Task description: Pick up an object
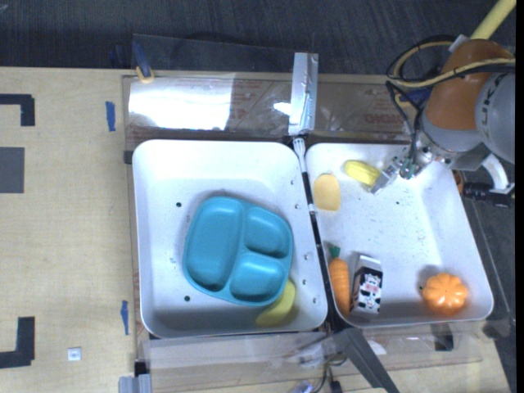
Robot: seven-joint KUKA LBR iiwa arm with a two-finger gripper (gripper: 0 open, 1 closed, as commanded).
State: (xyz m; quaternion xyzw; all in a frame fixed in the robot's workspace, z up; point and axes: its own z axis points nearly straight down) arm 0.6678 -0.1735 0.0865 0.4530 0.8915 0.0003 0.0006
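My gripper (385,178) reaches into the right bin (426,219) from the upper right. Its tips sit right beside a small yellow lemon-like piece (359,171) at the bin's back. I cannot make out whether anything is between the fingers. A pale yellow rounded piece (327,191) lies just left of that, by the bin's left wall. Along the front of this bin are an orange carrot (339,282), a small black-and-white milk carton (368,283) and an orange pumpkin (445,292).
The left bin (155,178) holds a blue divided plate (237,248) with a yellow piece (281,305) tucked under its front right corner. A metal divider post (304,92) stands behind the bins. Cables (417,64) loop near the arm.
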